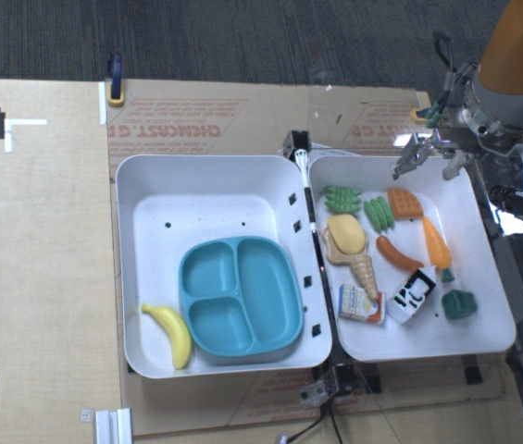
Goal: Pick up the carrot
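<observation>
From the overhead camera, we judged the approach step was in hand: the gripper (428, 158) hung above the right bin's (492, 276) far rim, its fingers apart and holding nothing. The carrot (436, 244) lay in that bin by the right wall, nearer the camera than the claw, well apart. Next, we judged, it needed to travel over the carrot and descend.

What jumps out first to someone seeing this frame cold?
Probably the teal divided plate in the left bin, with a yellow banana lying beside it at the front left. Next, the cluster of toy food in the right bin, including the orange carrot near its right side. The gripper hangs over that bin's far right corner, apart from the carrot.
</observation>
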